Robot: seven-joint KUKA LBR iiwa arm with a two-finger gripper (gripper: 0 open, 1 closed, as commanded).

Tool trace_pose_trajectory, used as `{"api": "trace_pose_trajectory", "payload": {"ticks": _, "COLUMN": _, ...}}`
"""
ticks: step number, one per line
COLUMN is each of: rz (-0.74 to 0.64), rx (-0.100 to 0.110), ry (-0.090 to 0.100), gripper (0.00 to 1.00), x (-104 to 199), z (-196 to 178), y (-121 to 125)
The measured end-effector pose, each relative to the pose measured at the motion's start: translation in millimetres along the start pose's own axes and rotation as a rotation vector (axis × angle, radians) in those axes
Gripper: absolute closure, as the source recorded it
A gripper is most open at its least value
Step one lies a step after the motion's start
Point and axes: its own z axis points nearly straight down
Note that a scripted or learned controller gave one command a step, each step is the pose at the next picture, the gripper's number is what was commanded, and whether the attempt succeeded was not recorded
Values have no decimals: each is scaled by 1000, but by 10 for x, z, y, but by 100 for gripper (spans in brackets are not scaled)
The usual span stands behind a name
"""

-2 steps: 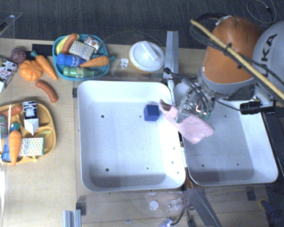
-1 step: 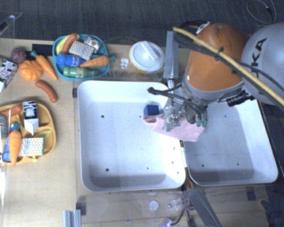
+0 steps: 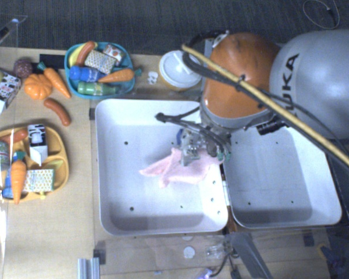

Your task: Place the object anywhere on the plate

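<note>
Where the left bin (image 3: 122, 214) meets its right wall, a pale pink cloth (image 3: 175, 170) lies crumpled on the white floor, soft and wrinkled, one lobe stretching toward 9 o'clock and a thicker fold bunched toward 3 o'clock under the tool. It sits a little right of the bin's centre. The gripper (image 3: 193, 151) hangs right over the cloth's upper right part, at about 1 o'clock from the cloth's middle, and seems to touch or nearly touch the fabric; whether its jaws are open, closed or pinching the cloth cannot be told from this slant, since the small metal parts blur together. The arm (image 3: 314, 80) comes in from 3 o'clock, its grey body large at the upper right, with the orange band (image 3: 238, 68) directly above the wrist, so the tool points steeply down. A yellowish cable (image 3: 267, 100) runs slantwise across the arm from 11 o'clock to 4 o'clock. The right bin (image 3: 279, 208) lies just beside the left one, partly under the arm. At 9 o'clock on the bench rests a yellow plate (image 3: 58, 156) of toy food, and at 11 o'clock a blue bowl (image 3: 128, 86) of toys.
</note>
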Motion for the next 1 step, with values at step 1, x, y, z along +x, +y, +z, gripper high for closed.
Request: {"api": "trace_pose_trajectory", "payload": {"ticks": 1, "rz": 0, "rx": 0, "ry": -1, "gripper": 0, "x": -2, "z": -2, "y": -1}}
